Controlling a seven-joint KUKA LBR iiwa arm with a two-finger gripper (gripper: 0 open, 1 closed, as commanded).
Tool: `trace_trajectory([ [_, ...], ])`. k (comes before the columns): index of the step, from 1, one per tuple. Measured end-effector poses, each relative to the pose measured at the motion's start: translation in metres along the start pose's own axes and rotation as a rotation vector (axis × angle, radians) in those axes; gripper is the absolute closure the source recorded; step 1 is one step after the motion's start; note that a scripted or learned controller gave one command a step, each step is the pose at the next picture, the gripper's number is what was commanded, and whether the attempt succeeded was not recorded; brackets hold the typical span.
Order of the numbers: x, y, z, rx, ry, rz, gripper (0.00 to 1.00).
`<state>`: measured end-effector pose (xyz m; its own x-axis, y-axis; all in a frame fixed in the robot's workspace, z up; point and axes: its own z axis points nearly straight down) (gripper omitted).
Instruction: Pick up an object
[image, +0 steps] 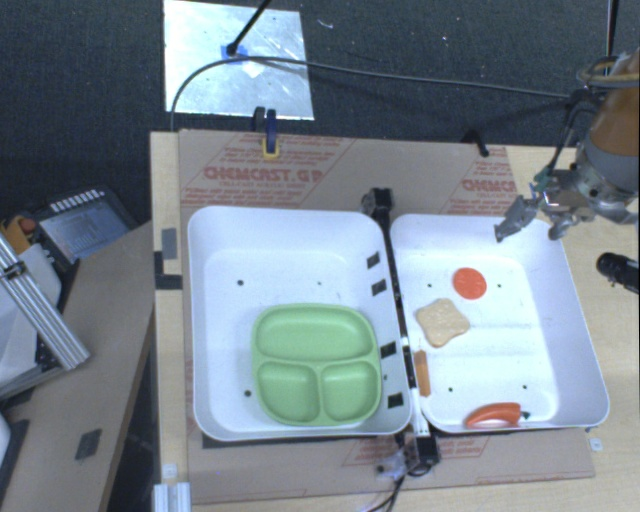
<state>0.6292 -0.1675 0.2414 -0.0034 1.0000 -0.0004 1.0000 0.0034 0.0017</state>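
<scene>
In the right bin (560, 330) lie a round red-orange disc (469, 283), a tan toast-shaped piece (441, 321), a thin orange stick (422, 371) by the left wall and an orange curved piece (493, 414) at the front edge. My gripper (533, 219) hangs above the bin's far right corner, apart from all of them. Its two fingers are spread, with nothing between them.
The left bin (225, 250) holds a green three-compartment plate (316, 362). Both bins rest on a cardboard sheet (300, 170). A black divider with clips (392, 300) runs between the bins. A yellow clamp (269, 135) stands at the back.
</scene>
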Motion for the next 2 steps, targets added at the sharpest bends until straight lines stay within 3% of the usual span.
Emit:
trace_trajectory([
  [2,0.01,0.004,0.111,0.003,0.0,0.001,0.0],
])
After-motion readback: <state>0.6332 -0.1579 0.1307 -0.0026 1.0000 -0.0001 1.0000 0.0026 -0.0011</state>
